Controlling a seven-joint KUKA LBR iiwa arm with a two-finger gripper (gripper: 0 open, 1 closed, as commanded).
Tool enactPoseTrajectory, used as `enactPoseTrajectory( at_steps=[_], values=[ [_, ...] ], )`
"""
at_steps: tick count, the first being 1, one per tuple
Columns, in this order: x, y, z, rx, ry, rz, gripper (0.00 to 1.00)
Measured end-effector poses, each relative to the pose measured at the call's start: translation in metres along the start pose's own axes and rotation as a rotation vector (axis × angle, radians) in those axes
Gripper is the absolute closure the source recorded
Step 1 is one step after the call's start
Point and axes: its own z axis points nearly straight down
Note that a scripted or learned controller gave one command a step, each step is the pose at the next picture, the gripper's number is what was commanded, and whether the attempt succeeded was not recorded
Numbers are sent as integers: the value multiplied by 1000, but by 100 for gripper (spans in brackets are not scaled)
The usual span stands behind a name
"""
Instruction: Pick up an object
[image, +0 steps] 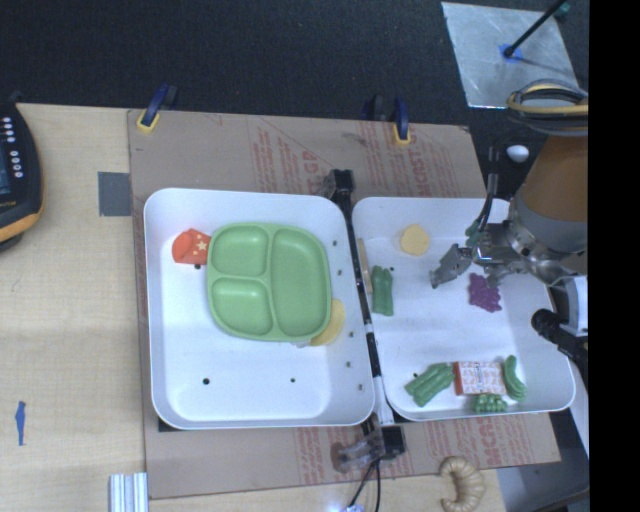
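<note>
Two white bins sit side by side on a cardboard sheet (250, 150) clamped to the bench.

Left bin (180, 390): a green divided tray (268, 280) with three compartments lies in the far half, slightly rotated. An orange-red piece with a yellow star (189, 246) pokes out at the tray's far-left corner, touching it. A pale yellow piece (331, 324) shows from under the tray's near-right corner, close to the bin's right wall.

Right bin (420, 410): a green pod-shaped piece (381, 290) lies near the left wall, roughly mid-depth. A yellow round piece (415, 240) sits toward the far edge, left of centre. A purple grape cluster (485, 293) lies right of centre, just beside the fingers. Along the near edge, left to right: a ridged green piece (429, 383), a red-and-white packet (479, 378) touching it, a small green bumpy piece (489, 404) just in front of the packet, and a dark green pickle-like piece (514, 378) at the packet's right end.

Gripper (462, 262) hangs over the far-right part of the right bin, between the yellow round piece and the grapes. Fingers spread apart, nothing between them. Grey arm with orange band (560, 180) comes in from the right.

A tan curled object (462, 484) lies off the cardboard, on the bench in front of the right bin.
</note>
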Motion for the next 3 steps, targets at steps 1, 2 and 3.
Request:
enactPoseTrajectory(
  at_steps=[1,2,3],
  values=[
    [-81,8,12,-3,-4,8,0],
    [-84,13,96,7,1,0,0],
    [-85,15,80,0,-2,0,100]
  ],
)
